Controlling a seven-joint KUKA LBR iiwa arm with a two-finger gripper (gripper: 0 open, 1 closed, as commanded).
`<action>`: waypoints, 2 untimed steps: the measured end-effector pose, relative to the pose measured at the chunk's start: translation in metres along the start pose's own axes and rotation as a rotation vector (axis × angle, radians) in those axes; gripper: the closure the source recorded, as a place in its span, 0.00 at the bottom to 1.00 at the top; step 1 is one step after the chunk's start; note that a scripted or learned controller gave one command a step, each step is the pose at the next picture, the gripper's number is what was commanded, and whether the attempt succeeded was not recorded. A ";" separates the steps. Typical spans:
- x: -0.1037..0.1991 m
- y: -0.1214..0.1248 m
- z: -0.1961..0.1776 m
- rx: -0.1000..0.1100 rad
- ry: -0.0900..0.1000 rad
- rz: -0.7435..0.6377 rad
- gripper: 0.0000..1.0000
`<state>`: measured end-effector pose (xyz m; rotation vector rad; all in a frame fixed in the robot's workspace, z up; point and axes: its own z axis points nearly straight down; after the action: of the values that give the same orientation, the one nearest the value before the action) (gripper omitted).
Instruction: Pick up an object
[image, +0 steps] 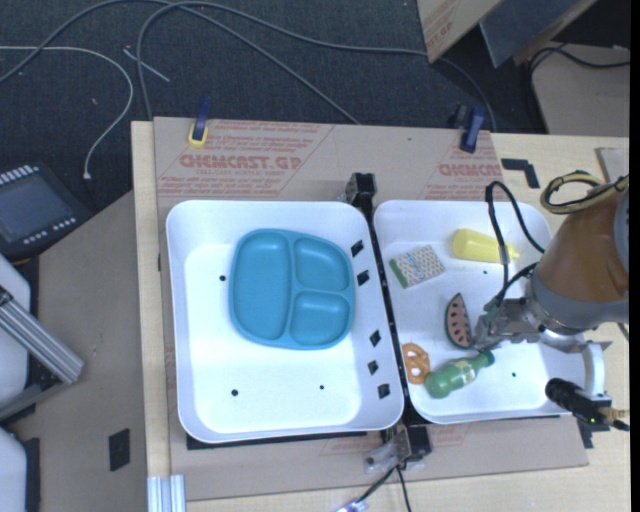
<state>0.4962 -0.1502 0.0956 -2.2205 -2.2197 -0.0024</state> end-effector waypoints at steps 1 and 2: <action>0.003 -0.003 -0.062 -0.005 -0.003 -0.001 1.00; 0.000 0.002 -0.107 -0.006 -0.004 -0.002 1.00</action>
<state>0.4985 -0.1504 0.2025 -2.2237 -2.2266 -0.0046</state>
